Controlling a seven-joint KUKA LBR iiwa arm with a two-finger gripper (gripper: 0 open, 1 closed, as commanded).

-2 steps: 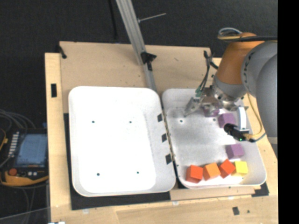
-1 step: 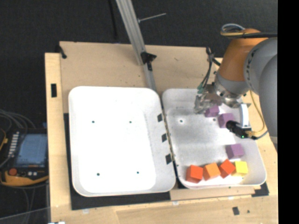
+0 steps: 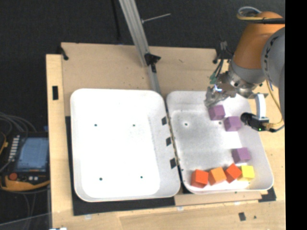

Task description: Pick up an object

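My gripper [image 3: 213, 97] hangs over the far part of the right bin [image 3: 192, 143], with the arm coming in from the upper right. A purple block [image 3: 217, 112] lies directly below the gripper tip, touching it or nearly so. A second purple block [image 3: 232, 123] sits just to its right and a third purple block [image 3: 241, 155] lies nearer the front. Along the bin's front wall runs a row: a red-orange block [image 3: 199, 178], an orange block [image 3: 217, 175], a red block [image 3: 233, 172] and a yellow block [image 3: 247, 171].
The left bin [image 3: 120, 143] stands beside the right one, joined by dark clips in the gap. A slanted metal rail [image 3: 136, 28] rises behind the bins. A black cable part [image 3: 254, 120] hangs at the right bin's right rim.
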